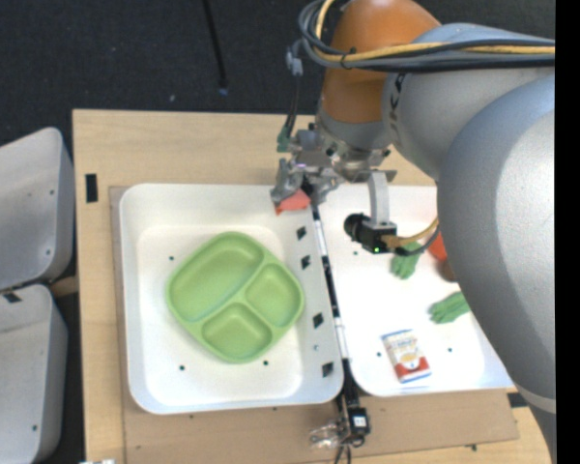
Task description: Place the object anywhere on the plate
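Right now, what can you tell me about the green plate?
The green plate is light green and looks like smooth plastic. It has rounded corners and three hollow sections: one long section toward the upper left and two smaller ones toward the lower right. It lies flat, turned at a slant, in the middle of the left white bin. I see no food or toy in any section, and nothing but the bin floor touches it.

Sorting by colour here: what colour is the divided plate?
Light green plate, clearest in the camera view.
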You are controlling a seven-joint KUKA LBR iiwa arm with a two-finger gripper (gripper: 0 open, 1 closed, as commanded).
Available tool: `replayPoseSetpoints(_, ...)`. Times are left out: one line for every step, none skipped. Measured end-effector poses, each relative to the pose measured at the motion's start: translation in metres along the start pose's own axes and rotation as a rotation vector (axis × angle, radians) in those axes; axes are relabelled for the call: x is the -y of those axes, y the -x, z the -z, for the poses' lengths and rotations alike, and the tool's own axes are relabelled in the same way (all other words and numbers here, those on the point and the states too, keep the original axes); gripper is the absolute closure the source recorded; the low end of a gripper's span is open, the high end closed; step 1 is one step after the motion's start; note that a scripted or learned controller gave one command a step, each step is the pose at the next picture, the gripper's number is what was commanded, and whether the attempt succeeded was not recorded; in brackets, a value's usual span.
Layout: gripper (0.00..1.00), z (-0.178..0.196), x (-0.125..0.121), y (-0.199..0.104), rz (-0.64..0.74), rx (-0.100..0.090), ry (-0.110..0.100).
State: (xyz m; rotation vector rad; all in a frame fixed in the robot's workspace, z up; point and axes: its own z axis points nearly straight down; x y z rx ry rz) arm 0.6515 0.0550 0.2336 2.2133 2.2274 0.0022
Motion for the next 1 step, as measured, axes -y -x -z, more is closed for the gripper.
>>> replayPoseSetpoints(0.00,0.0005,0.0007,0.0029,-0.004,0.001,-0.001)
